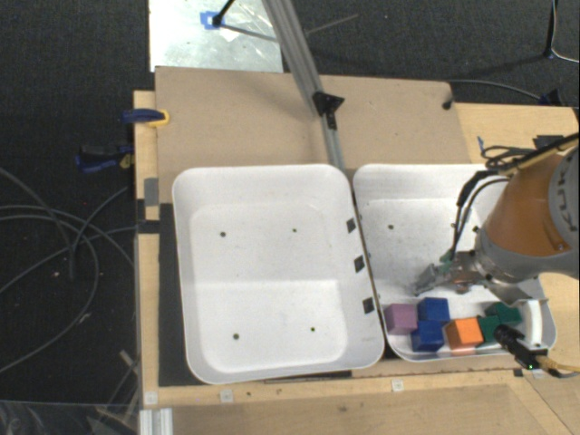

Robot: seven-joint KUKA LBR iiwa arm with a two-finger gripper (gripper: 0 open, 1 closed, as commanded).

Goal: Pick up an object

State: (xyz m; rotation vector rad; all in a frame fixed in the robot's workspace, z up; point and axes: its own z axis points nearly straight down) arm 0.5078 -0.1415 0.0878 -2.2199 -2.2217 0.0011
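The two-finger gripper (437, 277) hangs low inside the right-hand shallow white plastic bin (399, 207), at the end of the grey arm with its orange band (530, 211), which reaches in from the right and covers much of that bin's right half. Whether the gripper is clenched or released cannot be told at this slant; nothing is visibly caught in it. Just below and toward the near rim of the same bin sits a tight cluster of small blocks: a purple cube (401, 316) at the left, a blue block (431, 323) touching it on its right, an orange cube (466, 332) beside the blue one, and a dark green block (501, 315) partly under the arm's wrist. The gripper is just above the blue block and apart from the purple one. The left-hand shallow white plastic bin (272, 270) lies alongside, its right wall meeting the other bin's left wall, where small black clips (359, 263) line the seam. Both bins rest on a tan wooden bench (236, 116), and a slanted grey metal pole (294, 43) crosses its far edge.
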